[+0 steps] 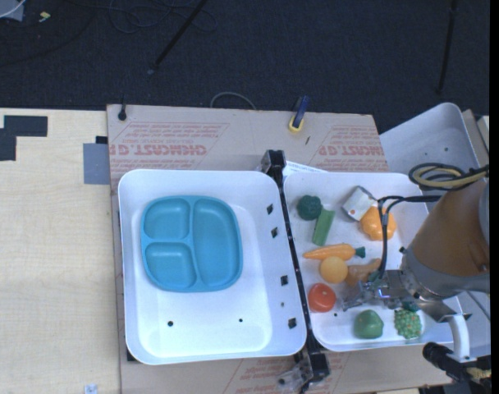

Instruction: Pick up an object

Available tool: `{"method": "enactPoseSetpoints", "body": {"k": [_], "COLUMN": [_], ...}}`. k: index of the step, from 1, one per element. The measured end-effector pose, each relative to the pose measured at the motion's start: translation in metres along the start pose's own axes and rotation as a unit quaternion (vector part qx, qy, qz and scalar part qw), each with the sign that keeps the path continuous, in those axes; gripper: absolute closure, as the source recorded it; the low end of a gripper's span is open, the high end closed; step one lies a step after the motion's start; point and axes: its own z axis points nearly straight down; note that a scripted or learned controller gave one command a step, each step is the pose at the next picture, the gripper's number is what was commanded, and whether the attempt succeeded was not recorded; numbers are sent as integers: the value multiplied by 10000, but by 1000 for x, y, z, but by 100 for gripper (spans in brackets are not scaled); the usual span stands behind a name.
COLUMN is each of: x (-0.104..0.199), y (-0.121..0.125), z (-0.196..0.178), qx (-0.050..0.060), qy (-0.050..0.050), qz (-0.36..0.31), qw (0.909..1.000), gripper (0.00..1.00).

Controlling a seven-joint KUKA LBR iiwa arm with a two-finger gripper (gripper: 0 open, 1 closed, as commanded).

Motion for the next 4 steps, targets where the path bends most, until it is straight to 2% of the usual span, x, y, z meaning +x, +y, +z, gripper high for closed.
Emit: {"method": "enactPoseSetpoints", "body": {"k": [1,2,3,4], "x": [2,0,0,3], "y": [0,0,-3,-6], "z": [19,7,-35,-96], "qx": [-21,-29,-38,-56], "qy": [-8,-7,-16,-20], "qz": [1,37,10,4], "qw": [10000,10000,10000,10000], "gripper": [0,100,100,100]}}
